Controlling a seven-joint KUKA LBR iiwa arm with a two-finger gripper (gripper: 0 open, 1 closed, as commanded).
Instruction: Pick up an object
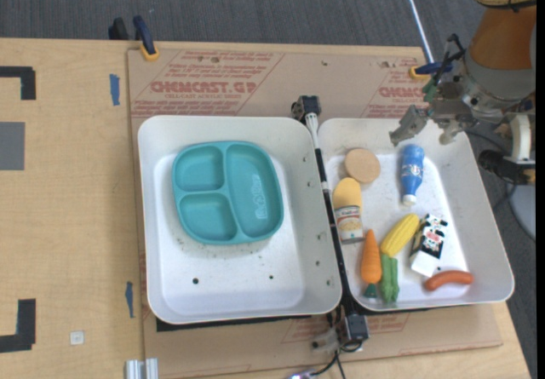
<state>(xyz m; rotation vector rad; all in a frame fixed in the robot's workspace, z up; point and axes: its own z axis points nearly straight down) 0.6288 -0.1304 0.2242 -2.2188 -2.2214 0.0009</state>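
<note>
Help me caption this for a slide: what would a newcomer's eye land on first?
Probably the teal divided plate, alone in the left bin. Next, the colourful toy food crowding the right bin: a blue bottle, a corn cob, a carrot. The gripper hangs over that bin's far edge, near the blue bottle.

Nine things across two bins – one on the left, eight on the right.

Two shallow white bins sit side by side: the left bin and the right bin. The left one has a single teal divided plate with three compartments. The right one has eight items – one round tan cookie, one blue bottle, one yellow bottle, one ear of corn, one carrot, one green vegetable, one black-and-white carton and one red sausage.
</note>
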